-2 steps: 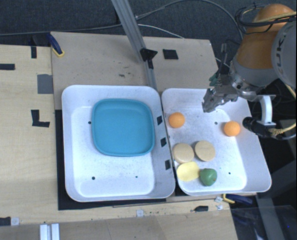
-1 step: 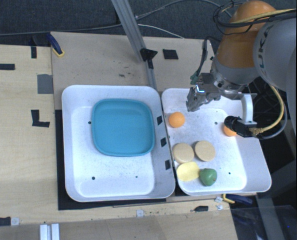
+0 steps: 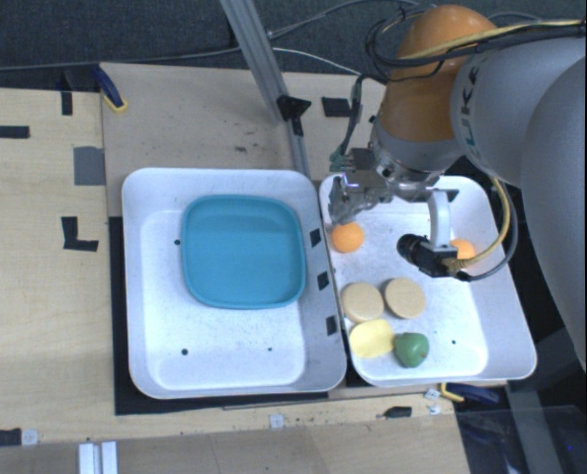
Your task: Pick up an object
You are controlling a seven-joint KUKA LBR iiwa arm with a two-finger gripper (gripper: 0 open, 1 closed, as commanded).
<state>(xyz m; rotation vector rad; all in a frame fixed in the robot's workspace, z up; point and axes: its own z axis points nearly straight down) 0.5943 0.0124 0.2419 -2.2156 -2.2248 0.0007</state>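
Note:
In the right bin lie an orange ball, two tan round pieces, a yellow piece and a green piece. A second small orange object sits by a black part of the arm at the bin's right side. My gripper hangs over the bin's upper left corner, just above the orange ball. Nothing shows between its fingers, and the wrist above hides how they stand.
The left bin holds a blue square plate. A grey metal post slants down to the gap between the bins. Cables loop around the arm's orange band.

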